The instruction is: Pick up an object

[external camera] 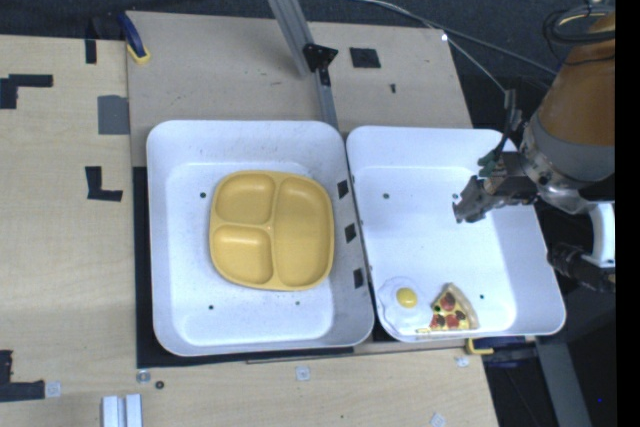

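Observation:
A toy fried egg (403, 299) and a toy pizza slice (453, 308) lie side by side at the near edge of the right bin (420, 165). My gripper (470, 207) hangs over the right half of that bin, above and to the right of both toys and well apart from them. Nothing shows between its dark fingers. In the left bin (180, 165) rests a yellow divided plate (271, 229) with three compartments.
A grey metal bar (285, 0) slants down from the top to the gap between the bins. Cables run across the dark floor at the back. Black tape marks dot the wooden bench on the left.

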